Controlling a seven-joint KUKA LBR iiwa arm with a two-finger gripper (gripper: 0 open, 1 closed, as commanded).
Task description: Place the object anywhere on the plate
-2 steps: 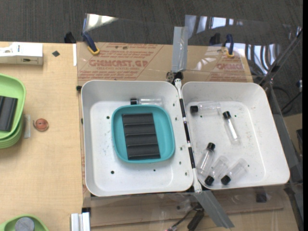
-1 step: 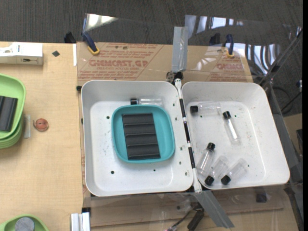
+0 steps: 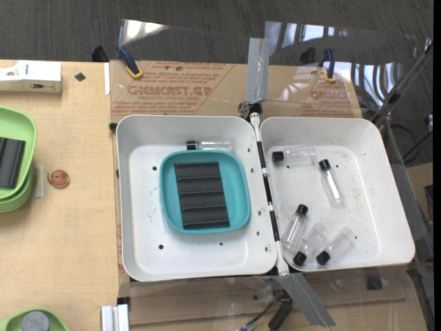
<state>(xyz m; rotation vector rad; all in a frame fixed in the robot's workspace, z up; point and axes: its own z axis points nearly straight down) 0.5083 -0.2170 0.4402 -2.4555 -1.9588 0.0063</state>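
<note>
A teal square plate [image 3: 238,188] lies in the left bin [image 3: 138,205] and carries a black ribbed insert [image 3: 201,195]. One clear vial with a black cap [image 3: 207,145] rests just behind the plate, near the bin's back wall. The right bin [image 3: 375,185] holds several clear black-capped vials: one near its back left [image 3: 293,156], one upright-slanted in the middle [image 3: 330,181], one lower [image 3: 297,225], and two at the front [image 3: 308,248] [image 3: 334,247].
Green trays [image 3: 17,161] sit at the left edge of the wooden bench, with a small brown disc [image 3: 59,178] beside them. Cardboard and clear panels [image 3: 179,88] stand behind the bins. A white box [image 3: 31,78] lies at the back left.
</note>
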